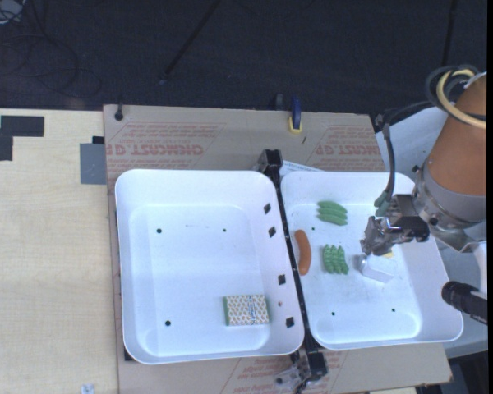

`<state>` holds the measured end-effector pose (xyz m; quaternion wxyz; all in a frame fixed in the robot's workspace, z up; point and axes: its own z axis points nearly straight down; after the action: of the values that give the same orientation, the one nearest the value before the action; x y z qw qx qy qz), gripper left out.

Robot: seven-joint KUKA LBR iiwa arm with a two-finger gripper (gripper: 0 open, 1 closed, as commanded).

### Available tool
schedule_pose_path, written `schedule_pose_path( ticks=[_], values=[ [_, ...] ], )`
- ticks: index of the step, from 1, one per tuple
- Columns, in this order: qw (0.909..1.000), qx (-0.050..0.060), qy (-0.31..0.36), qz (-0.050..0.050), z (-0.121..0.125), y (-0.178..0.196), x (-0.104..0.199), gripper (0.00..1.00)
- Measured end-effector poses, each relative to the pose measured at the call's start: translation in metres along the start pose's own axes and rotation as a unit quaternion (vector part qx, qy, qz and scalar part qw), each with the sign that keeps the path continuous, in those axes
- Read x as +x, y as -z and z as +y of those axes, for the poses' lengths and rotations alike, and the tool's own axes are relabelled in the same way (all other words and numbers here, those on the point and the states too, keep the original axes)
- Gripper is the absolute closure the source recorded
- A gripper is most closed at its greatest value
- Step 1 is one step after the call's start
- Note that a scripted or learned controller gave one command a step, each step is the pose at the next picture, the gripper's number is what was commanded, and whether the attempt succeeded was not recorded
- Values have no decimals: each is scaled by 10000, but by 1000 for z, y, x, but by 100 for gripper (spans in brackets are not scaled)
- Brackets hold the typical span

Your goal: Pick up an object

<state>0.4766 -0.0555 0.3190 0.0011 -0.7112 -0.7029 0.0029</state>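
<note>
Camera view looks down on a bench with two shallow white bins side by side. The left white bin (148, 195) holds one small flat box with a green and white pattern (246, 309), lying near its near right corner. The right white bin (427, 322) holds more things. A small orange sausage-shaped toy (303, 251) lies close to the bin's left wall, pointing from far to near. Just to the right of it sits a bumpy green block (335, 259). A little farther back lies a second green thing, long and lumpy like a pea pod (332, 213). To the right of the bumpy green block there is a small pale see-through piece (375, 271) on the bin floor. The grey robot arm with the orange band (464, 146) reaches in from the right. Its dark two-finger gripper (381, 243) hangs low over the right bin, just above the pale piece and well apart from the orange toy. I cannot tell how the gripper's tips are set, because they look dark and blurry. I see nothing clearly pinched in it. Brown cardboard with red letters (189, 142) lies under both bins.
</note>
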Motion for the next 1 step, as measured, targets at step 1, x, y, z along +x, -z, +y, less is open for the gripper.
schedule_pose_path(
  ticks=[1],
  values=[
    [9999, -37, 94, 18, -2, 54, 75, 100]
  ],
)
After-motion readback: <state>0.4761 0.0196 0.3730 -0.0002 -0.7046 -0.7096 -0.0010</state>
